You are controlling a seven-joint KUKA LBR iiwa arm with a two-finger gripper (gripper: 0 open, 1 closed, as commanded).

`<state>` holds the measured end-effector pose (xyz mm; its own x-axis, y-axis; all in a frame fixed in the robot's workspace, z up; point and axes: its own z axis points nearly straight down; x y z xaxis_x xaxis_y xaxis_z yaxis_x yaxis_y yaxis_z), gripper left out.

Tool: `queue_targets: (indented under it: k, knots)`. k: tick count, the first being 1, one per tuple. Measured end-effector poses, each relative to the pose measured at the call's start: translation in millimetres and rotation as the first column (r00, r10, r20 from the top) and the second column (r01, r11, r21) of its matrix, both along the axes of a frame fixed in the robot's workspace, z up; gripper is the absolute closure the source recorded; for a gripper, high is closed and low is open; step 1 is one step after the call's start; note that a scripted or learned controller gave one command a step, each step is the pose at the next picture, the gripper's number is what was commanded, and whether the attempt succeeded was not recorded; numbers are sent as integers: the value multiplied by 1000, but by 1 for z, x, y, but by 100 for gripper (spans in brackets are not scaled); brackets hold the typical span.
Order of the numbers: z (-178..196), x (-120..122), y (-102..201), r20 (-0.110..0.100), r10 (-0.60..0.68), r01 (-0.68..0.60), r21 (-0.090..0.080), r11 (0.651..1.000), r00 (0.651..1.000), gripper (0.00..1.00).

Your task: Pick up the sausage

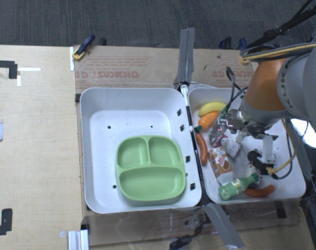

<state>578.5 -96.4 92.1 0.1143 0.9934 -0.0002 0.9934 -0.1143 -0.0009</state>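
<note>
1. Here, the pincer (224, 133) hangs low in the right bin (299, 184), toward its left half, below the grey arm (304, 82) with its orange band (266, 87); whether its tips are spread or pressed together I cannot tell, as clutter and cables hide them; nothing is seen pinched between them.
2. Just left of the pincer lies the sausage (202, 147), a reddish-brown link resting lengthwise against the bin's left wall, running from far to near; it lies on the bin floor, apart from the pincer.
3. Farther back, an orange carrot-like piece (208, 120) sits beside the sausage's far end; a yellow banana (212, 107) lies just behind it, near the far wall.
4. Nearer, a printed packet (220, 162) lies just right of the sausage; a green bottle (237, 187) rests tilted by the near wall; a second reddish link (260, 191) lies just right of the bottle.
5. Outward to the left, the left bin (95, 139) holds a green divided plate (150, 167), three compartments, set toward its near right part.
6. Both bins rest on the pale bench (33, 139); a blue-and-yellow clamp (84, 47) sits at its far edge.
</note>
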Motion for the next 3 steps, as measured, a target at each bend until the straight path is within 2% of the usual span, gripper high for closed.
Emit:
queue_targets:
  k: [1, 2, 3]
  knots:
    - [-2, 72, -39, -10, -80, 80, -1, 997, 997, 0]
    - [0, 31, -8, 0, 123, -123, 0, 992, 992, 0]
    - [0, 69, 1, 0, 176, -176, 0, 984, 984, 0]
